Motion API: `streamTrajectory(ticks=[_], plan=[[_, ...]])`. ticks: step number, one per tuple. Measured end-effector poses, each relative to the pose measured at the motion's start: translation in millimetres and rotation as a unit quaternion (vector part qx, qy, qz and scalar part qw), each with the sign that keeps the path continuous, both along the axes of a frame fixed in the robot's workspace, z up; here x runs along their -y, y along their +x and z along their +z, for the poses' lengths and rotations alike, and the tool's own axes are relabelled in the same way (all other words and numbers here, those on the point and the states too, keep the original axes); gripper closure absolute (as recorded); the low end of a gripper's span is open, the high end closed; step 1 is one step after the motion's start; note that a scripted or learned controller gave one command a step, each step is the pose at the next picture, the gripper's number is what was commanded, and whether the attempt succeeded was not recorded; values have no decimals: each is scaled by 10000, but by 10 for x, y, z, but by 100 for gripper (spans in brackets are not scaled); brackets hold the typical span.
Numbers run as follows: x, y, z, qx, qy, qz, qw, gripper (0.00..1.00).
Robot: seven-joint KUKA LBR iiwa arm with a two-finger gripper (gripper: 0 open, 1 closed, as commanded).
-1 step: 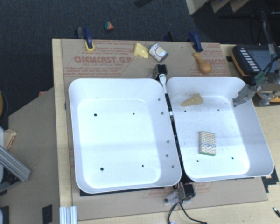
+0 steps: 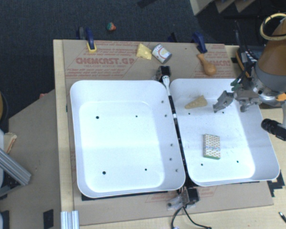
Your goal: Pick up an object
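Observation:
In the right bin (image 2: 257, 163) lie a tan wedge-shaped piece (image 2: 196, 102) near the back and a green-edged patterned sponge (image 2: 211, 146) toward the front. My gripper (image 2: 233, 103) hangs over the bin's back right part, to the right of the wedge. Its two grey fingers are spread apart with nothing between them. The orange-banded arm (image 2: 276, 56) comes in from the right.
The left bin (image 2: 86, 104) sits beside the right one. Behind the bins on the board lie a yellow piece (image 2: 144, 52), a small white box (image 2: 161, 53) and a tan wooden object (image 2: 206, 64). Blue clamps (image 2: 89, 37) hold the board's back edge.

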State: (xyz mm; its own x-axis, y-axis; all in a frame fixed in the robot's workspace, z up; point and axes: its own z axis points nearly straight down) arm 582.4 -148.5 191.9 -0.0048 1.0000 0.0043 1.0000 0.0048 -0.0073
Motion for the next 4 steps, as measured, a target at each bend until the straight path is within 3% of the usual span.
streamTrajectory(ticks=[1, 2, 3, 4], plan=[[-15, 699, 666, 101, -40, -3, 9999, 0], [-360, 533, -1143, -17, 0, -16, 10000, 0], [-868, 881, 14, 114, -20, 11, 9999, 0], [-1698, 862, 1158, 120, -4, 28, 9999, 0]])
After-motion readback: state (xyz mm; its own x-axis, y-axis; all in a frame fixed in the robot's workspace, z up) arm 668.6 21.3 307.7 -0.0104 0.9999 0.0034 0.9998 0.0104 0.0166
